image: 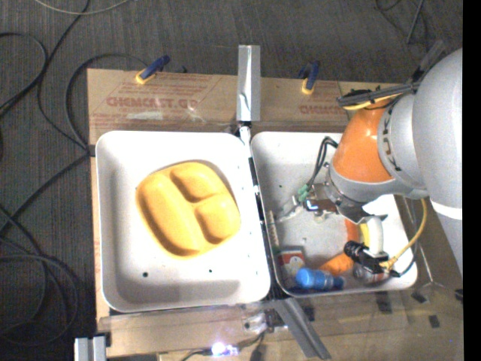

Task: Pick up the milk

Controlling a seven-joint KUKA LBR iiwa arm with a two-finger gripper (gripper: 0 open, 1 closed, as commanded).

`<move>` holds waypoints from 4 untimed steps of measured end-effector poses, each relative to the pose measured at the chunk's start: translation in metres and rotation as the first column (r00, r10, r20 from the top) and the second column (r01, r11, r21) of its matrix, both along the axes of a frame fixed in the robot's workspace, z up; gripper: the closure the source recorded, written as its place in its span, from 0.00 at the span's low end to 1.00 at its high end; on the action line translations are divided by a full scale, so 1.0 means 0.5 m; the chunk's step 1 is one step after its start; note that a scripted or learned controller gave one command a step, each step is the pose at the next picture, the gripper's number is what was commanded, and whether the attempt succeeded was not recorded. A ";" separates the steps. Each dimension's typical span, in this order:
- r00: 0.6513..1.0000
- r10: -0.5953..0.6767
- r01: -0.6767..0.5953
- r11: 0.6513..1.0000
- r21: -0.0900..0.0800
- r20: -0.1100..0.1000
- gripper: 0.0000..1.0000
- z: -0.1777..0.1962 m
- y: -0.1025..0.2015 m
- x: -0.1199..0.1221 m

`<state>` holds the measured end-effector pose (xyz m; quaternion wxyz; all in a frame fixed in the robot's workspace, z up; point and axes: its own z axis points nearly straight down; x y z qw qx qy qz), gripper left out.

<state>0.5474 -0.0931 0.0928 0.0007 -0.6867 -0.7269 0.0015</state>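
Much of the right bin (259,201) is covered by the arm (421,141), so its far right corner and a part of its right edge are hidden. The gripper (314,204) is seen low over the middle of this bin, among cables and small metal parts. Whether it is released or clenched cannot be told, and nothing is seen to be held in it.

The milk (291,259) is taken to be the small red and white carton which lies near the front left corner of the right bin, close to the left wall. Its label is too small to be read. Just beside it, along the front edge, a blue bottle (312,279) is laid on its side, and next to that an orange object (338,264) whose shape is hard to make out. A white and yellow item (373,235) is partly hidden by a black part of the arm.

A yellow divided tray (188,207) is placed in the middle of the left bin (113,277).

On the orange band (361,153) dark letters are cut off; only "KU" is read. Red printing on the cardboard (150,104) behind the bins is faded and cannot be read with certainty.
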 end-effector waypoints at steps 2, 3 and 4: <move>0.992 -0.124 0.124 0.992 -0.004 0.002 0.00 0.379 -0.063 0.097; 0.997 -0.078 0.078 0.997 0.001 -0.002 0.00 0.091 -0.070 0.022; 1.000 -0.005 0.005 1.000 -0.002 0.010 0.00 -0.008 -0.039 0.008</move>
